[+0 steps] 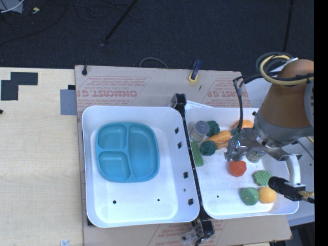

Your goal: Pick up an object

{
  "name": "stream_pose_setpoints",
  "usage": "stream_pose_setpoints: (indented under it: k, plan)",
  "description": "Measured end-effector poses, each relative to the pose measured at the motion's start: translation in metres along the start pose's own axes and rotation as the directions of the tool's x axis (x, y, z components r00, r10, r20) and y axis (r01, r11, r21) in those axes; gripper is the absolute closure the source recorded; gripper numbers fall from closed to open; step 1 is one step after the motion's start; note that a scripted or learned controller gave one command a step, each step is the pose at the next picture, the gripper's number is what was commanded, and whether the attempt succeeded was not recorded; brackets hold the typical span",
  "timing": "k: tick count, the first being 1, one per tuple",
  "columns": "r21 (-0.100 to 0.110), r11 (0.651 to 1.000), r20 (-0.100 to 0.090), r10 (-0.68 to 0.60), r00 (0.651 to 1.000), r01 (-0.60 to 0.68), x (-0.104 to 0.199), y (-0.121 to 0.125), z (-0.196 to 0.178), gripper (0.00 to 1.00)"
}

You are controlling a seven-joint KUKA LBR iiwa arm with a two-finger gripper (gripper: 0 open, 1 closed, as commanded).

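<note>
Two bins: shallow white plastic trays with rounded corners are sitting side by side on a sheet of printed brown cardboard (128, 88), the left bin (95, 188) and the right bin (220, 209) meeting at a black divider strip.
Left bin: one smooth turquoise plate (127, 151) with three compartments is lying flat toward the bin's back left.
Right bin, near the divider: one clear, rounded jar-like thing (199, 130) is lying at the back; two dark green bumpy pieces (207, 147) are sitting just beside it, and one flat green strip (197, 154) is lying along the divider.
Right bin, middle: one smooth orange carrot-shaped piece (221, 136) is lying at a slant behind the gripper.
Gripper: the metal gripper (237, 152) is hanging right over one round red object (237, 168), close above it; I cannot tell from here how its fingers are set, nor whether it is touching the object.
Right bin, front right: one light green knobbly piece (262, 177), one smooth green rounded piece (249, 196) and one yellow round piece (267, 194) are clustering together, the last two touching.
Arm: the orange-banded arm (288, 99) is reaching in over the right bin's far side.
</note>
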State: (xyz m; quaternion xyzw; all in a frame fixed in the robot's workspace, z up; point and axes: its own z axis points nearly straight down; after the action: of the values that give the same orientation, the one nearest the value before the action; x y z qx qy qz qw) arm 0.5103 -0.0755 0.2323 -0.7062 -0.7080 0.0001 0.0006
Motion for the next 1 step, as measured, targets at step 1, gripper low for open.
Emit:
stream_pose_setpoints:
  k: [1]
  plan:
    - [0.000,1.000,0.000,-0.001,1.000,0.001,0.0300,0.0491,0.0124,1.00]
